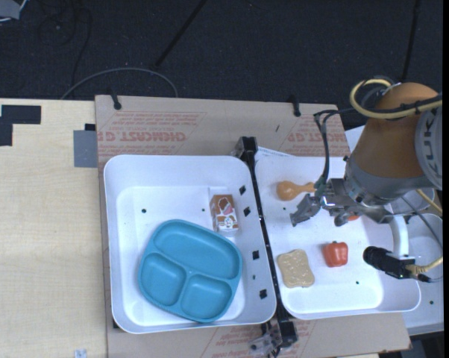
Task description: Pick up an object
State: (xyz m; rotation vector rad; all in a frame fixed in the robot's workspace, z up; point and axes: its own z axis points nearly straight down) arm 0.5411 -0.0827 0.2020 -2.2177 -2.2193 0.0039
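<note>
Down at the front of the left bin [124,200] lies a blue plate [189,270] with three parts. A small snack packet [224,212] sits just behind it.

Over in the right bin [403,300], the gripper [305,213] hangs low. Its fingers look spread apart, with nothing between them. A tan cracker [295,268] lies near the front. A red pepper [336,253] stands beside it. An orange toy [291,190] with a thin handle rests near the back.

I think the pepper is the easy pick. It looks light, hard and a bit smooth, so it could slip. Squeezing its fat middle seems best. The cracker lies flat, so it is harder to grab. Nothing blocks the pepper, but the arm's black cables hang close.
</note>
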